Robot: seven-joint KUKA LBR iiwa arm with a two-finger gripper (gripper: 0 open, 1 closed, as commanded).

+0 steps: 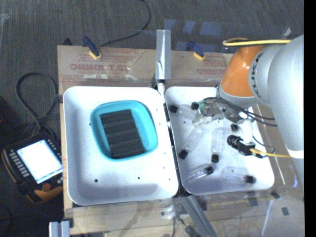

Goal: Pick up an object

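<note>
While the gripper (210,107) sits low in the right bin (261,179), finger spacing cannot be determined. Clear vials (197,173) with black caps lie beside and below it. The arm (269,75) reaches in from the right.

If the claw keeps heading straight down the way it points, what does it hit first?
Probably the clear tube lying in the right bin, just under the claw; depth is hard to judge from above.
</note>
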